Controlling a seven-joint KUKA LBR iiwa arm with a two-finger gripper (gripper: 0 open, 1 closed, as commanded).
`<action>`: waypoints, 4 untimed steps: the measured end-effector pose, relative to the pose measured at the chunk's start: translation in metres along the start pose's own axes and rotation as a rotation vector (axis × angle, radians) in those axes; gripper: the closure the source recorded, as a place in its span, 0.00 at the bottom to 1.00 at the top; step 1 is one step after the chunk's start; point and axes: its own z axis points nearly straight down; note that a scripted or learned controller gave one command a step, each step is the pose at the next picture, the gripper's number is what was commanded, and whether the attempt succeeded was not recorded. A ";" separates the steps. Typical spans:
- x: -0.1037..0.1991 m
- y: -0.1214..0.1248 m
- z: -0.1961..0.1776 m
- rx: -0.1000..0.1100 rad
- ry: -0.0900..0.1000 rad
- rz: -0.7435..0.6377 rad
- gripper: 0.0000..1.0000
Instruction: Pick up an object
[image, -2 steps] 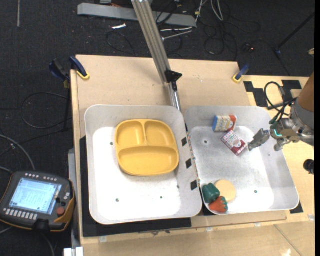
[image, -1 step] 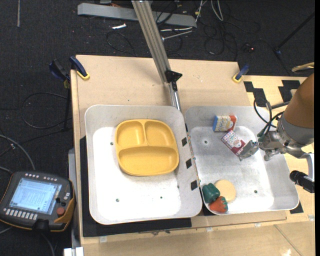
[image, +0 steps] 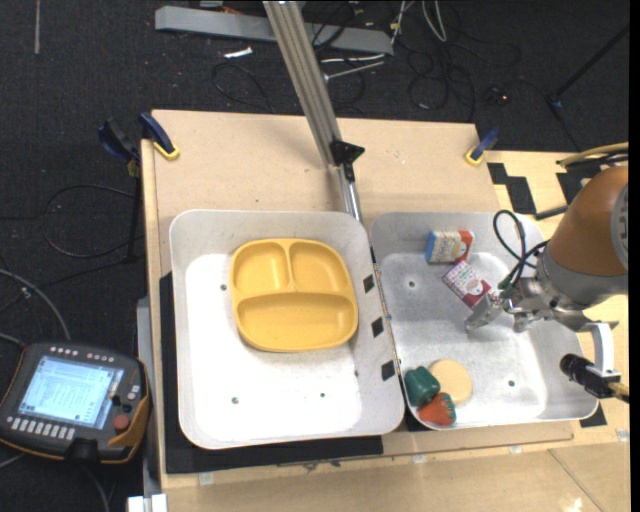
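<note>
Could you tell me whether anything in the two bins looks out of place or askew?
Nothing looks spilled or damaged. The yellow divided tray lies flat in the left bin. In the right bin, the small cartons lie tipped at angles, and the toy food pieces are crowded into the near corner against the rim.

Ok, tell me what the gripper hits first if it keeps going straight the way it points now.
The gripper points toward the view's left and down into the right bin. Straight on lies bare bin floor, so it would likely meet that first. The pink carton sits just beside that line; depth is unclear, so it might brush it.
</note>
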 end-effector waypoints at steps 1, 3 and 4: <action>0.000 0.000 -0.011 -0.001 0.000 -0.001 1.00; -0.001 0.008 -0.139 -0.006 -0.002 -0.003 1.00; -0.001 0.010 -0.186 -0.004 -0.001 -0.003 1.00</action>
